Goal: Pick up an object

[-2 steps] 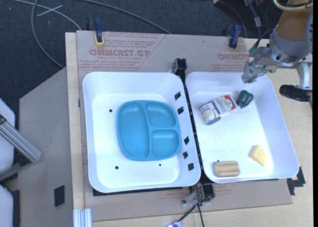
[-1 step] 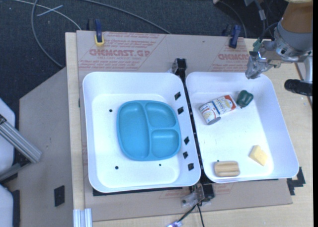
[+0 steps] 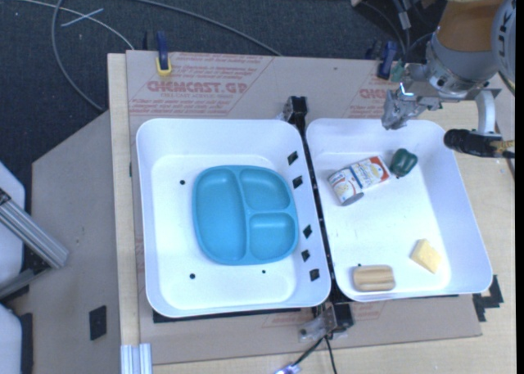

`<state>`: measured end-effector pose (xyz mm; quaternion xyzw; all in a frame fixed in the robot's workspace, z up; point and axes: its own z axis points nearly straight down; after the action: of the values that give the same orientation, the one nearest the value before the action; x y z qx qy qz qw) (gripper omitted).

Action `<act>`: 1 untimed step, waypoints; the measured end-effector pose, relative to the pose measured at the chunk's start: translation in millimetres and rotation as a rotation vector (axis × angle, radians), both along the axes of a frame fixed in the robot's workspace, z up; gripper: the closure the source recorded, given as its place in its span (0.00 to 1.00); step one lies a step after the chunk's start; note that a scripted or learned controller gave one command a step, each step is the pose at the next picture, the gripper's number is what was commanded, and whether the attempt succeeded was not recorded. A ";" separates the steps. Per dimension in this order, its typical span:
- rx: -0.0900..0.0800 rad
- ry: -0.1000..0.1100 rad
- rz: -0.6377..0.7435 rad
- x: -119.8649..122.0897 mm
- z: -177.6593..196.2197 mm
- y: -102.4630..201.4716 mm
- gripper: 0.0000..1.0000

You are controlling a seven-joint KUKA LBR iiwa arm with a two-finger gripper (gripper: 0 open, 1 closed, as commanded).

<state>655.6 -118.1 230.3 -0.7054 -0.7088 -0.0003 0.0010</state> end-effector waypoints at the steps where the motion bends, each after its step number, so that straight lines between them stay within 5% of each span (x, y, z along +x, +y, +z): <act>1: 0.001 0.002 0.000 -12.1 -6.1 52.3 1.00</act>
<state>643.4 -65.8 224.3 -0.7053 -0.7089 0.0002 0.0019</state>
